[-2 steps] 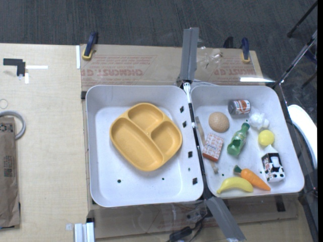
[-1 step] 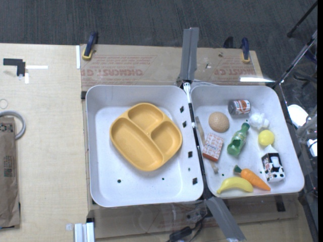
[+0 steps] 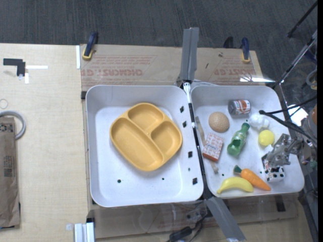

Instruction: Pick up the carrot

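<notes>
Carrot (image 3: 255,180) lies at the right bin's (image 3: 289,185) front, touching a banana (image 3: 234,185); gripper (image 3: 276,158) poised just beside it, approach under way, finger state impossible to tell. Next: descend squarely over it.

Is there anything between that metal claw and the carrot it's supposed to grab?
Nothing visible stands between them. The gripper hangs at the right side of the right bin, and the carrot lies just below and left of it. The banana touches the carrot's far side, away from the gripper.

Orange carrot (image 3: 255,180) lies flat, right bin's front, beside banana
</notes>
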`<state>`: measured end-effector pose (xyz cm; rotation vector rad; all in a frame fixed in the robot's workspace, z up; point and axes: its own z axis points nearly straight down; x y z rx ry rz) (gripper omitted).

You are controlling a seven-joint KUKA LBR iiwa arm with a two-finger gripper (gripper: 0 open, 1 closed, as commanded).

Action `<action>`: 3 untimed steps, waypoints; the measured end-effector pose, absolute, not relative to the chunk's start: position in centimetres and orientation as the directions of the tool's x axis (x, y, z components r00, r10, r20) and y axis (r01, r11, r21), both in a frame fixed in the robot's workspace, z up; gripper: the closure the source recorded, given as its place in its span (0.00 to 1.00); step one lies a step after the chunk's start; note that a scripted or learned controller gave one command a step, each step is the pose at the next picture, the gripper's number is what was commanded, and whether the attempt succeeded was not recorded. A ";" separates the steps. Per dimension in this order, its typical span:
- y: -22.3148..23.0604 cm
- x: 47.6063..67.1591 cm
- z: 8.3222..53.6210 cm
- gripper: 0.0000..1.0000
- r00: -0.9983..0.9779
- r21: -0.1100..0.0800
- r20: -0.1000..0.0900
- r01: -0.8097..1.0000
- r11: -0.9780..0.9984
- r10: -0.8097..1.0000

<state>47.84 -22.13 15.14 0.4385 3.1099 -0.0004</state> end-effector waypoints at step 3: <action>-21.9 49.5 28.5 0.00 -0.990 0.000 -0.004 0.139 0.990 0.139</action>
